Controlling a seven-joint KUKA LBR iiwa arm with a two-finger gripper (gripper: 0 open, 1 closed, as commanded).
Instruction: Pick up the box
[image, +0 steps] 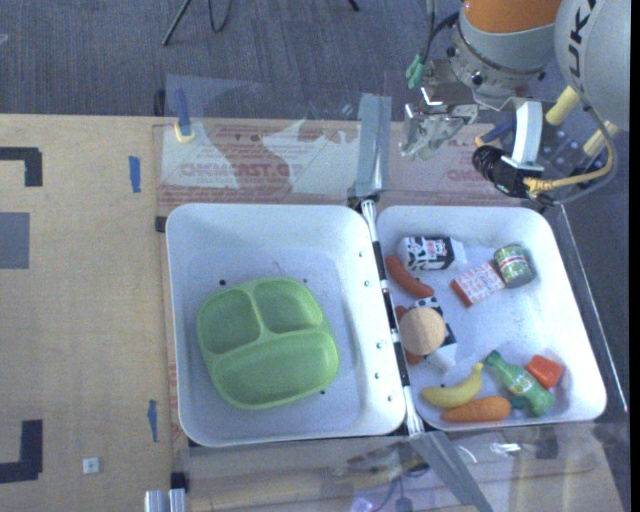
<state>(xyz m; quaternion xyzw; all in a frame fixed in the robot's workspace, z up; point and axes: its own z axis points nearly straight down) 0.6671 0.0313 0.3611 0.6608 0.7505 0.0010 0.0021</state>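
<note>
Likely risk: claw (437, 128), fingers apart w/ nothing between, could snag green-lidded can (513, 265) touching small red cardboard box (477, 284) instead.

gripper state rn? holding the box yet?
Gripper: up above the far edge of the right bin, nothing between its jaws; open or shut cannot be told. The box lies in that bin beside the can.
</note>
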